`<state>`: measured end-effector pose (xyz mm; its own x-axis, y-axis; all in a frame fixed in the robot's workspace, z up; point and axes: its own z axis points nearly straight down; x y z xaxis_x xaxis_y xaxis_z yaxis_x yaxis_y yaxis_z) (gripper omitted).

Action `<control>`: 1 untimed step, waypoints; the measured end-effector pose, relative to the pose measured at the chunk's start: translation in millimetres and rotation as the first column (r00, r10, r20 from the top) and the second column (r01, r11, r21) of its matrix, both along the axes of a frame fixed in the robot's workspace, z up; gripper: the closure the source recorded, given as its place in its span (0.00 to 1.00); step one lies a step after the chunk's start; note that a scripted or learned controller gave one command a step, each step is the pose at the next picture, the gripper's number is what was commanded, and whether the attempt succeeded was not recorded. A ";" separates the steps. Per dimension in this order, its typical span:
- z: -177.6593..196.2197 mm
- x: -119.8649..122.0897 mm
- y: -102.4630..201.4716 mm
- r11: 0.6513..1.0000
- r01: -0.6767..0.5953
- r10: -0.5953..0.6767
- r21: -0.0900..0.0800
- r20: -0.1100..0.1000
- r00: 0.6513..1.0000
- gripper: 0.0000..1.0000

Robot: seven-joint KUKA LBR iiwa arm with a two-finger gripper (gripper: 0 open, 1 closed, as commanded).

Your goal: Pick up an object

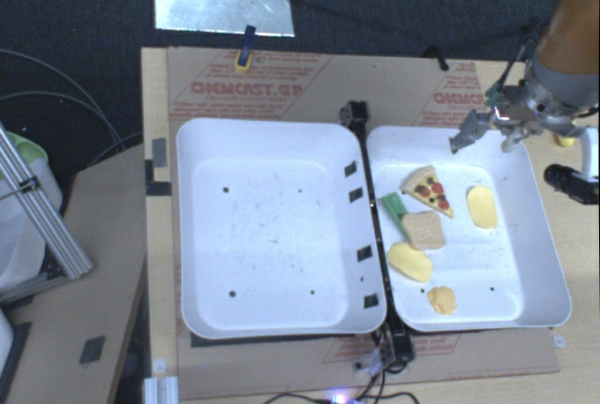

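Camera view, from the left: the left bin (272, 224) sits beside the right bin (539, 252), and all the toy food lies in the right one. A green piece (393, 204) rests against a tan bread slice (424, 230), with a yellow chip-like piece (411, 261) just below it and a small orange-yellow lump (442, 300) nearer the front wall. The pizza slice (428, 189) lies above the bread, and a pale yellow oval (482, 206) is to its right. The gripper (485, 138) hangs over the bin's far right corner, above and apart from the pizza slice — its two fingers are spread, with nothing between them. The arm (568, 46) comes in from the right, tilted down toward the bin, orange band above the wrist.
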<state>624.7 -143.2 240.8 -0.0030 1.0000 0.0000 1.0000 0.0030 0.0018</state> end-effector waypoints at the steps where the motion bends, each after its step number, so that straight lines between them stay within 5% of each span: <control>1: 46.0 -36.0 85.4 1.000 -0.009 0.009 0.003 0.002 1.000 0.00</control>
